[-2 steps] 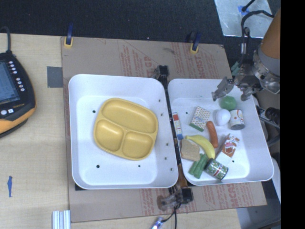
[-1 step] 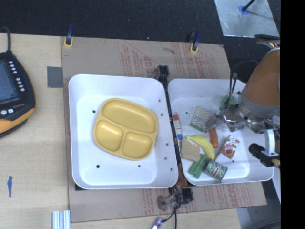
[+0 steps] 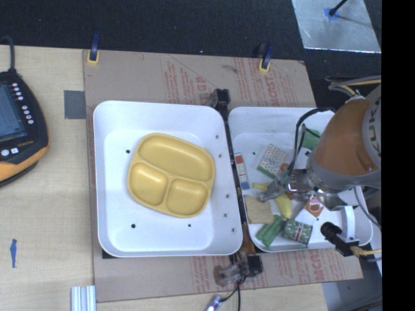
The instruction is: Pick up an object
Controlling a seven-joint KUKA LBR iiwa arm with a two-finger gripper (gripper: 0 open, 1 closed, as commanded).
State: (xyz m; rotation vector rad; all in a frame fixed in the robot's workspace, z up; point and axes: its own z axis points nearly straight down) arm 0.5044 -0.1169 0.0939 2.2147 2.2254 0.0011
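Yellow banana-shaped toy [image 3: 283, 204] lies in the right shallow white bin [image 3: 259, 118] among clutter, just beneath the metal pincer [image 3: 283, 188] (grip state impossible to tell), so lifting looks not yet done.

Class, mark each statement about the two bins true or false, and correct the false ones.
1. A yellow divided tray lies in the left bin. True.
2. The tray has five compartments. False: it has three.
3. The gripper is over the right bin. True.
4. The clutter of small items is in the left bin. False: it is in the right bin, including a banana and a green box.
5. A handheld controller lies at the bench's left edge. True.
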